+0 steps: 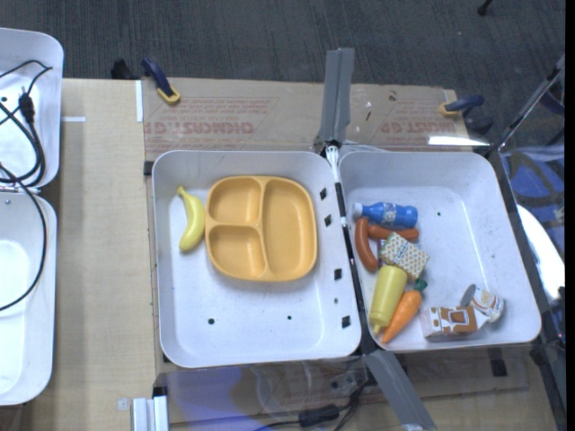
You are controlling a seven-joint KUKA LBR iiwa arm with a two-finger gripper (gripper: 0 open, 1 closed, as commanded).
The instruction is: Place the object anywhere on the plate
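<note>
A banana (190, 222) lies by the left bin's (180, 330) left wall, beside the yellow plate (262, 228); gripper state cannot be told.

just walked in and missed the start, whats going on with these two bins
Nothing is being handled at this moment. The left bin holds a yellow divided plate with a banana lying on the bin floor just beside it, not on it. The right bin holds a pile of toy food: a blue bottle, a hot dog, a carrot and a small carton. The plate's compartments hold nothing yet.
</note>
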